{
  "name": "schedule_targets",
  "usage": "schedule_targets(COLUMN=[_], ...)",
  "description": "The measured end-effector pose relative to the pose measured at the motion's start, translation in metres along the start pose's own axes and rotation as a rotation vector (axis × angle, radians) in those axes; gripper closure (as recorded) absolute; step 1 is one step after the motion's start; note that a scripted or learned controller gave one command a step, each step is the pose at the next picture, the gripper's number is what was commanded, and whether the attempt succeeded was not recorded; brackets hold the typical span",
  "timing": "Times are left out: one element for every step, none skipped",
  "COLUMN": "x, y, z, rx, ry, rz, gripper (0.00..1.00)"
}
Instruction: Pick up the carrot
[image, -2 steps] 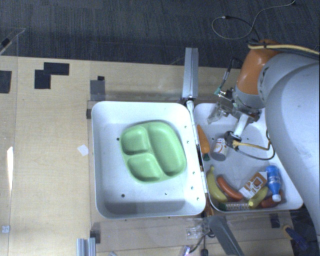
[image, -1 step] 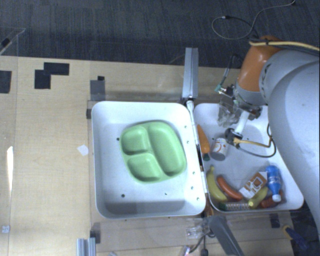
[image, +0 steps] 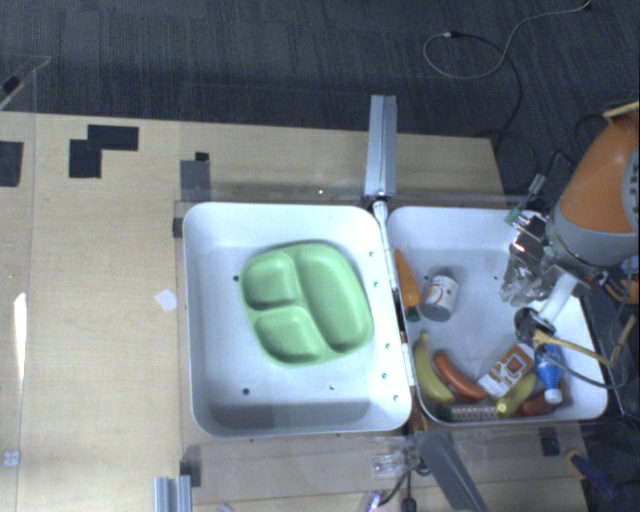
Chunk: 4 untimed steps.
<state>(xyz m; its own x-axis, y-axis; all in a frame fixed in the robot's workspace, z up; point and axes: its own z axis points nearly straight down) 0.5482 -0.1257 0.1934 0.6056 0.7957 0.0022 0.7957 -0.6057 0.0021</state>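
With the carrot (image: 405, 279) lying along the left wall of the right bin (image: 470, 228), beside the small can (image: 439, 292), and the end effector (image: 527, 272) near the right wall, finger state indeterminable, approach from above, fingers straddling the carrot's width, clear of the wall.

The carrot (image: 405, 279) lies against the right bin's (image: 470, 225) left wall, gripper (image: 522, 288) well apart.
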Motion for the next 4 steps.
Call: schedule_targets(x=[0.002,-0.041,-0.040,-0.055], y=[0.001,-0.009,-0.008,0.018], z=[-0.010,-0.120,-0.131,-0.187], rx=[-0.002,-0.004,-0.007,-0.005], ry=[0.002,0.000,0.001,-0.002], rz=[-0.002,-0.202,-0.208,-0.739], gripper=[1.00,1.00,1.00,1.00])
